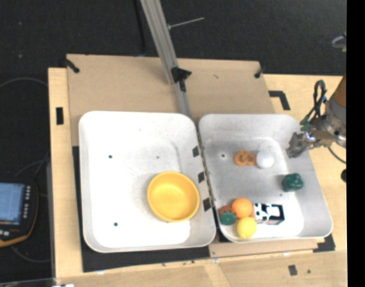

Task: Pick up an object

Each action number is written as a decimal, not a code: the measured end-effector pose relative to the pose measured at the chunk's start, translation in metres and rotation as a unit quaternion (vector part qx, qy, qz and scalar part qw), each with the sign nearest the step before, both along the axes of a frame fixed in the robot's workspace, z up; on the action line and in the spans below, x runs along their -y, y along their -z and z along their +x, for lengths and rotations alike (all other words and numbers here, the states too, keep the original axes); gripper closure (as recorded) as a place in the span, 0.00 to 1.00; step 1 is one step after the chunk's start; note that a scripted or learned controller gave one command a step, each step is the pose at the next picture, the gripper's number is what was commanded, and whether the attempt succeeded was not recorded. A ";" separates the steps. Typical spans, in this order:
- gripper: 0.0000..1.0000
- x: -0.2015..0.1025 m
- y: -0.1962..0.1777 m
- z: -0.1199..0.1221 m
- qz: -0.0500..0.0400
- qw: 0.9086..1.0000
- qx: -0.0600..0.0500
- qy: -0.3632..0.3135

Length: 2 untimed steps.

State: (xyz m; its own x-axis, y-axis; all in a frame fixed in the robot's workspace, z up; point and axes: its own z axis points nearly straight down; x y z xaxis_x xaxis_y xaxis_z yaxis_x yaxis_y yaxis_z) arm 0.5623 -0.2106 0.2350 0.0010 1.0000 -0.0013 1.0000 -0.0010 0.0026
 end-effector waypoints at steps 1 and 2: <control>1.00 -0.043 -0.009 0.019 0.001 1.000 -0.001 -0.002; 1.00 -0.099 -0.006 0.038 0.000 1.000 0.000 -0.002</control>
State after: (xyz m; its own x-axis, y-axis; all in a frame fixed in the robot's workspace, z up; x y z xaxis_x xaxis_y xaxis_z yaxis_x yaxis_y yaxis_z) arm 0.6005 -0.1119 0.2406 -0.0027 1.0000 -0.0008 1.0000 0.0027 0.0023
